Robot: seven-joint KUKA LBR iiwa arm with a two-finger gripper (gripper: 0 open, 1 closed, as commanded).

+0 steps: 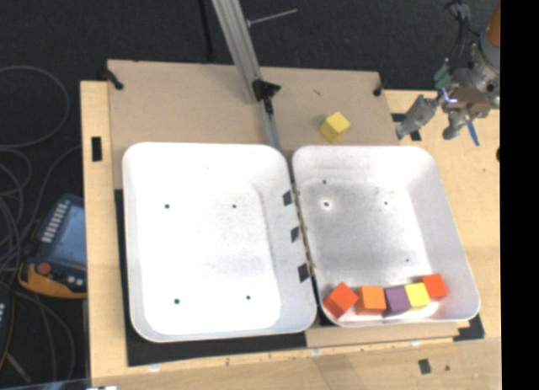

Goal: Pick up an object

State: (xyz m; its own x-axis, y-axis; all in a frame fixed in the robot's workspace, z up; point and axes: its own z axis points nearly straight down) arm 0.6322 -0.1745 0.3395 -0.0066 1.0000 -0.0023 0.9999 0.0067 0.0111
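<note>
Nearest the camera, well below the gripper [432, 125] and a little to its left, 5 small blocks sit in a row against the front wall of the right bin [438, 211]: an orange-red block [341, 298], an orange block [372, 297], a purple block [396, 298], a yellow block [418, 295] and a red block [434, 285]. They touch one another and look to have slid down into the bin's lowest edge, which would make a clean grasp awkward, since each has a neighbour or the wall beside it. Further left of the gripper lies the left bin [143, 211], its floor showing just a few dark specks.

Beyond the bins, on the bare surface [185, 102], a yellow cube [334, 125] stands alone, to the left of the gripper and outside both bins. By my judgement it is the easier target, being free on all sides.

The gripper itself hangs at the far right, above the surface just past the right bin's far corner, its 2 fingers spread apart with nothing between them. No pick has begun; it is well apart from every block.
</note>
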